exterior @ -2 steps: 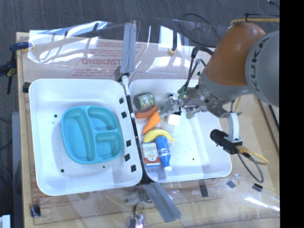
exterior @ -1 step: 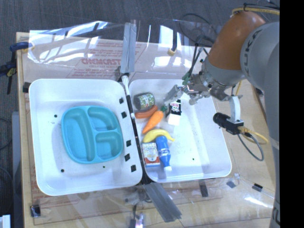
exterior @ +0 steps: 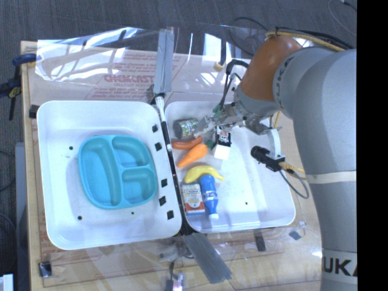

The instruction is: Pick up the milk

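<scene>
Hovering over right bin (exterior: 276, 190), gripper (exterior: 222, 128) sits above small milk carton (exterior: 222, 145), just right of carrots (exterior: 189, 150); finger state unclear.

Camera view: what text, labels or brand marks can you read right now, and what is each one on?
"UKA", cut off by the frame edge: on the arm base.
Red print on the sheet behind the bins: too blurred to read.
Milk carton and blue bottle labels: too small to read.
</scene>
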Action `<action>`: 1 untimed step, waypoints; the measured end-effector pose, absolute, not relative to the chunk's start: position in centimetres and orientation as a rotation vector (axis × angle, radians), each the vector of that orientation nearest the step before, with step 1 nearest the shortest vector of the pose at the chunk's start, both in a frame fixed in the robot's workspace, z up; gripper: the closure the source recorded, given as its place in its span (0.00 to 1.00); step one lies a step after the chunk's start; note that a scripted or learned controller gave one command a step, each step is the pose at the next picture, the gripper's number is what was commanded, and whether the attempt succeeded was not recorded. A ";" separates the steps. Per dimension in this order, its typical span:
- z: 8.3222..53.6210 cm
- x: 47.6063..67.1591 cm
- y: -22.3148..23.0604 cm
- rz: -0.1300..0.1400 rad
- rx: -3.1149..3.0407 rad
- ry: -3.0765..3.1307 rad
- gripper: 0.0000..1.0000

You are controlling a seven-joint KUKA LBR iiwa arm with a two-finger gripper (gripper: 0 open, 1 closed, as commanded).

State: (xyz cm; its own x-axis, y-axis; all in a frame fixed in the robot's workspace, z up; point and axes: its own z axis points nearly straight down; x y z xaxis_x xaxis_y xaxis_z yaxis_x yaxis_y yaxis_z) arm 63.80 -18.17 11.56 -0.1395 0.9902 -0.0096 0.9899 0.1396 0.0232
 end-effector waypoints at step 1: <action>12.7 63.9 -18.3 0.016 2.039 2.353 1.00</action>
